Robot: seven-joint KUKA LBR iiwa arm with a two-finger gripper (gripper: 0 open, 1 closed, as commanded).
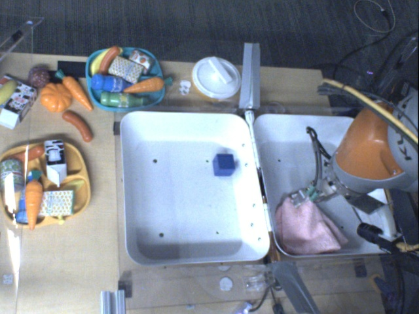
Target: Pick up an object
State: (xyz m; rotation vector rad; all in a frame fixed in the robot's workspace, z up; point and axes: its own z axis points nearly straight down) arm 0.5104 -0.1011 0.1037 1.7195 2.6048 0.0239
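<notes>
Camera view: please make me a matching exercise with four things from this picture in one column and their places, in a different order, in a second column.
Things:
1. blue cube
2. pink cloth
3. white lid
4. gripper

Places:
A. on the bench, behind the two bins
B. in the left bin
C. lying in the right bin, near its front edge
D. just above the cloth, at its back edge

Pairs: 1-B, 2-C, 3-A, 4-D
</notes>
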